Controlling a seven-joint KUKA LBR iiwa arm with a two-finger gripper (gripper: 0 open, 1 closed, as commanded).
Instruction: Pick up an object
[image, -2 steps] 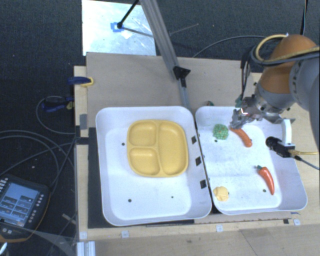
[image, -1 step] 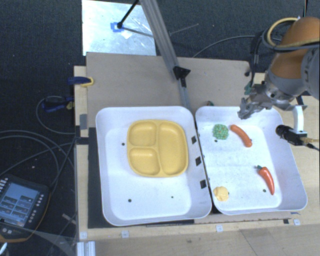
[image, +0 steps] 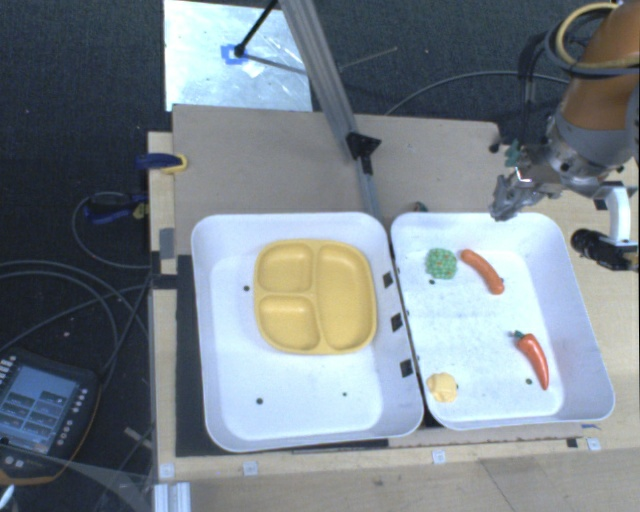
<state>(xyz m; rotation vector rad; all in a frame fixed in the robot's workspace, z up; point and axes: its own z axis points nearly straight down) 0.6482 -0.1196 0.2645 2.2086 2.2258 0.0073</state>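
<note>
While the gripper (image: 505, 203) hovers (fingers indistinct), the arm (image: 600, 90) is cropped.

We've got loads of open floor mid right white bin (image: 575, 300); the green bumpy ball (image: 441, 263) and orange sausage (image: 482, 271) crowd the back, the orange chilli pepper (image: 533, 359) and small yellow lump (image: 442, 387) sit near the front. The yellow divided plate (image: 314, 296) hogs the left white bin (image: 225, 400).

No text, label, brand, number or sign can be read anywhere. The handheld control pendant (image: 35, 410) at the lower left of the frame has a lit screen with rows of small blue fields, but whatever is written there is too small and blurred to make out.
</note>
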